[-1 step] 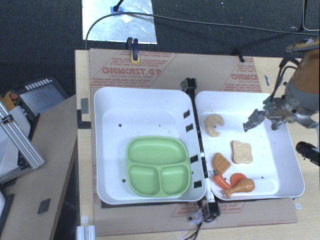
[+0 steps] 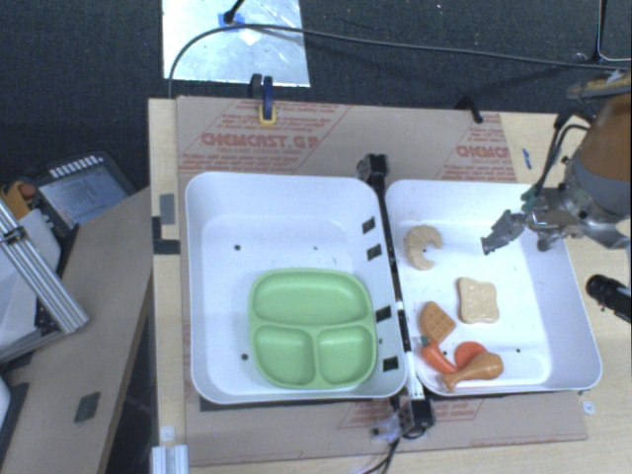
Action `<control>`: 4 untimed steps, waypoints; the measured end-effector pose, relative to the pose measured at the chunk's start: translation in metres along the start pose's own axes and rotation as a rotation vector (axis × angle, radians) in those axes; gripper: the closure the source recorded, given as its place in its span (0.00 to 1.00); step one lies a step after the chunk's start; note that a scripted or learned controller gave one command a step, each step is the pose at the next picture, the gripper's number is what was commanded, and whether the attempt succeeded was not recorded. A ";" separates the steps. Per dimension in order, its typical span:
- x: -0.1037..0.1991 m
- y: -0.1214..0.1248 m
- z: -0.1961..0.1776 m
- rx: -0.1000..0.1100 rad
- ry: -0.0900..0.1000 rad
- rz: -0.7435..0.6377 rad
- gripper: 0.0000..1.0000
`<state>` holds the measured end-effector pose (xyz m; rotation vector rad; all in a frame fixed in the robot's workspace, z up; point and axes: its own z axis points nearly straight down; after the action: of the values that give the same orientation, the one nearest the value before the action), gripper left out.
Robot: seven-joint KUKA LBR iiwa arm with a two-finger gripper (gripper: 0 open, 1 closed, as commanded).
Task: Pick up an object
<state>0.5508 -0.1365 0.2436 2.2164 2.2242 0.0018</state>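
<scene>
Your bench carries two shallow white plastic bins (image 2: 286, 205) on brown printed cardboard (image 2: 326, 131), dark carpet (image 2: 79, 47) behind. The two-finger gripper (image 2: 504, 230) hovers over the right bin; finger spread can't be told.

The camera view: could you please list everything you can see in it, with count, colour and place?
Bins: two, white, side by side on the bench.
Tray: one, green, three compartments, in the left bin.
Croissant: one, tan, upper left of the right bin.
Toast: one, tan, middle of the right bin.
Waffle: one, orange-brown, right bin near the divider.
Drumstick: one, tan, front of the right bin.
Orange piece: one, partly under the drumstick; kind unclear.
Clamp: one, yellow and black, at the board's far edge.
Foil sheet: one, silver, behind the bench.
Arm: one, grey with an orange band, from the right.
Gripper: one, dark, above the right bin, right of the croissant.
</scene>
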 end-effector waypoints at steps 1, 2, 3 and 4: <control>0.004 -0.002 0.062 0.006 0.001 0.002 0.00; 0.010 -0.012 0.115 0.006 0.002 0.002 0.00; 0.010 -0.010 0.158 -0.003 -0.001 0.002 0.00; 0.008 -0.008 0.144 -0.012 -0.005 0.002 1.00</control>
<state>0.5435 -0.1287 0.0997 2.2104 2.2129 0.0094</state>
